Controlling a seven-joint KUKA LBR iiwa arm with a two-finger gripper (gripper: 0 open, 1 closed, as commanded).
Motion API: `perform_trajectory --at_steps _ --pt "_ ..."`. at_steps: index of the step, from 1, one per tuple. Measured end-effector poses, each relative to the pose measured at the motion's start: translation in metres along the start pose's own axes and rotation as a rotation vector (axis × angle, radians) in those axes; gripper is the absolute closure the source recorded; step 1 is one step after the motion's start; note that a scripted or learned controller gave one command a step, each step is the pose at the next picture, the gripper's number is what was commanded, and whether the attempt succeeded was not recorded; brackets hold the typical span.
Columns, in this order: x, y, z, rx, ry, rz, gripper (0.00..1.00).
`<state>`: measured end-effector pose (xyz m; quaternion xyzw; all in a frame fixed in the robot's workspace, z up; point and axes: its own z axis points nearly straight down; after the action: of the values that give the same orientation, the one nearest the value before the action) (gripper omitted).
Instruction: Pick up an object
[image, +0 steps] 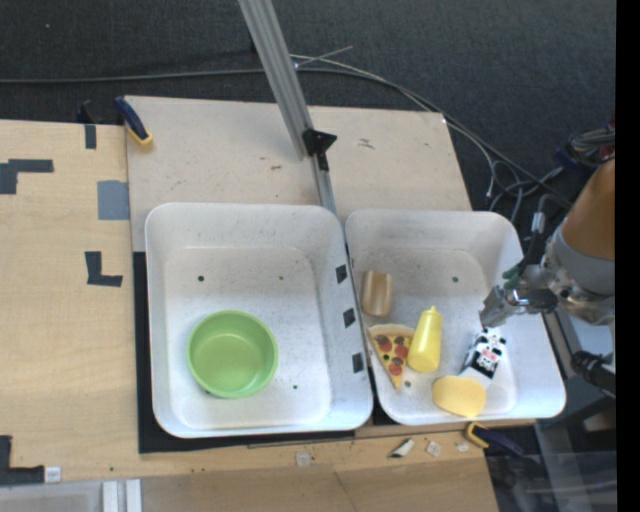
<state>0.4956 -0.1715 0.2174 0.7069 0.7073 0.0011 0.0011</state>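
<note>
Right bin (430, 228) — yellow bottle (426, 339) upright, cap far-pointing.

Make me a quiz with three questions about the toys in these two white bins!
1. Where is the green bowl?
A. left bin
B. right bin
C. on the bench

2. How many things lie in the right bin?
A. two
B. five
C. eight

3. How does the yellow bottle lie?
A. beside the pizza slice
B. inside the bowl
C. outside the bins

Answers:
1 A, it sits in the left bin.
2 B, count bread, pizza, bottle, cow toy, yellow lump.
3 A, they lie side by side.
</note>
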Motion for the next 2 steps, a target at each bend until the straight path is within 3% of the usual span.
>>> perform_trajectory --at_steps 1,2 --pt "0.0 0.001 -0.038 0.001 0.0 0.0 1.0" --pt "0.049 0.012 -0.036 0.004 0.001 -0.005 1.0"
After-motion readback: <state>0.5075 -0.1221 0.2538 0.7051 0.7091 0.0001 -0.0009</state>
